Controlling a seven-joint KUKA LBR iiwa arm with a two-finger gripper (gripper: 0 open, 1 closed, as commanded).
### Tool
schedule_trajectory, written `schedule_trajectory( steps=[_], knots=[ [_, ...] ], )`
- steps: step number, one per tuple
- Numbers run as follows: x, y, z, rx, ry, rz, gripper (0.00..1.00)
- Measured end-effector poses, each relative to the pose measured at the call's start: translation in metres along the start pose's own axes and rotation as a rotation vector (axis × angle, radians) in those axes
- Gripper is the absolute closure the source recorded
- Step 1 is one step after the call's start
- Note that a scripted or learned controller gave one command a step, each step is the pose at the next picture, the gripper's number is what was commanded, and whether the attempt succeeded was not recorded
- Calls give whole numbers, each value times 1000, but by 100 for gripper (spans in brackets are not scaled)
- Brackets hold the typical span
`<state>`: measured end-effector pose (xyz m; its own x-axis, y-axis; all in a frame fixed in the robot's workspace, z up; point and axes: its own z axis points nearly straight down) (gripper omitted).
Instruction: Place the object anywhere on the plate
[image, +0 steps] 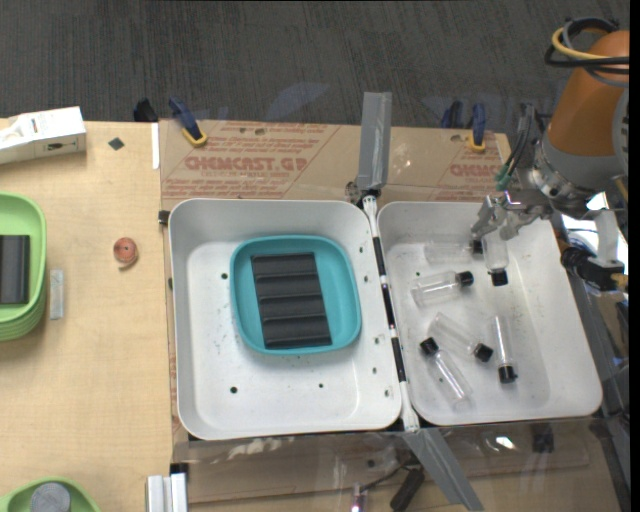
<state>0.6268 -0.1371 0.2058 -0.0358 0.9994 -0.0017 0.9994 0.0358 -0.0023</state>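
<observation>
A teal plate with a black ridged insert sits in the left white bin. Several clear vials with black caps lie in the right bin, among them one near the middle, one further right and one toward the front. My gripper hangs low over the back of the right bin, above and slightly right of the middle vial. A short vial-like piece with a black end sits right under it; whether it is held is unclear.
A small loose black cap lies among the vials. A metal divider post rises behind the seam between the bins. On the bench at far left are a green tray and a small red disc.
</observation>
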Motion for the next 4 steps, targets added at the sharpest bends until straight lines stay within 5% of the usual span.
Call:
schedule_trajectory(
  steps=[1,2,4],
  knots=[
    [0,0,0,-1,0,0,0],
    [-44,-17,-54,-3,0,-22,0],
    [-86,29,-235,-1,0,113,0]
  ],
)
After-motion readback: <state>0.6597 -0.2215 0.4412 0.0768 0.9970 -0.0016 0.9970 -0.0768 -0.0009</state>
